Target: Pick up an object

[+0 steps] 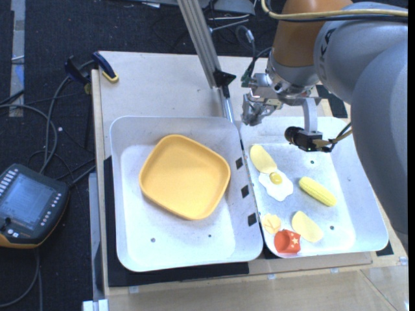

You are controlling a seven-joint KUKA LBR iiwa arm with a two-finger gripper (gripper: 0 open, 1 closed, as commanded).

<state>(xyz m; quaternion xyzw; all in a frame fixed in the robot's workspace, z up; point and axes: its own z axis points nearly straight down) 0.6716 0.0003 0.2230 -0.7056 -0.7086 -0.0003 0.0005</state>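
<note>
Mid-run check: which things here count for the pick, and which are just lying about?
For the pick: gripper; corn cob; fried egg; red piece; yellow plate.
Lying about: handheld pendant; clamp; cables.

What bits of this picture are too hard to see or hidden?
- Gripper, camera view: small and dark against the bin's rim; whether it is open or shut is unclear.
- Right bin: the arm's grey body covers its right wall and far corner.
- Red toy: too small to tell what it is.
- Handheld screen: the left edge cuts it off, and its display is too blurred to read.
</note>
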